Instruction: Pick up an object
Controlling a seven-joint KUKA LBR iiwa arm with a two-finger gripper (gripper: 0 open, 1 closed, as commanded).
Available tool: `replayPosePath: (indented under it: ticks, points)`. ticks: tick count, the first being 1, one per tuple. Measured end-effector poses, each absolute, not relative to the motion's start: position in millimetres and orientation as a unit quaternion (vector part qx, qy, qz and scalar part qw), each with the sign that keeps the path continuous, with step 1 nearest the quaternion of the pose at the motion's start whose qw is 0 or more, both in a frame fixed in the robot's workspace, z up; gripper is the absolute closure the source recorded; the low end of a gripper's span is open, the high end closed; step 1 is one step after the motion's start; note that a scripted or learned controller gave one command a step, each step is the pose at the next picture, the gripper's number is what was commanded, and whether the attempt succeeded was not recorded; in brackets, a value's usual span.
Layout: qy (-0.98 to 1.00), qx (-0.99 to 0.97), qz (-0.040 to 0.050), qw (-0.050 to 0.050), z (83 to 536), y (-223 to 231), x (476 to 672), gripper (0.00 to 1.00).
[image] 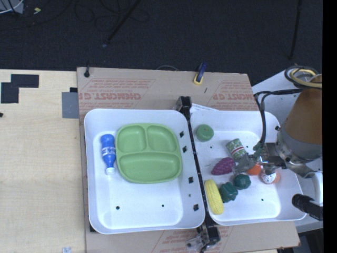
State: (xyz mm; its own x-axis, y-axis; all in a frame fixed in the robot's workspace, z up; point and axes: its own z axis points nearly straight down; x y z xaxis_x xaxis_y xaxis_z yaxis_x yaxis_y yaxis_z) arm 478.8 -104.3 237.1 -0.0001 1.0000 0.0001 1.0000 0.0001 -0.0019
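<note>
The right bin [263,210] holds several small objects. A green round piece [204,133] lies at the back, with a small can [236,147] and a purple grape bunch [222,166] nearer the middle. A yellow corn cob [213,196] lies by the divider, and two dark green pieces [235,186] sit beside it. My gripper [257,164] hangs low over the bin's right middle, reaching in from the right. It sits right over an orange piece [255,169], next to a white and red piece [269,178]. The arm's grey body hides part of the bin's right side.
The left bin [137,210] holds a green divided plate [148,153] and a blue bottle [107,152] lying along its left side. A black clip joins the bins at the back. Cables run from the arm over the right bin's far right corner.
</note>
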Motion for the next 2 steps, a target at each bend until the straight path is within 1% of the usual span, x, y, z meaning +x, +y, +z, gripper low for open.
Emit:
replayPosePath:
  ticks: [1, 2]
  points:
    - [-0.708, -0.707, 0.0023, 0.004, 188.4, -102.2, 486.8, 0.0]
    - [-0.707, -0.707, 0.0023, 0.004, 141.8, -106.8, 489.3, 0.0]
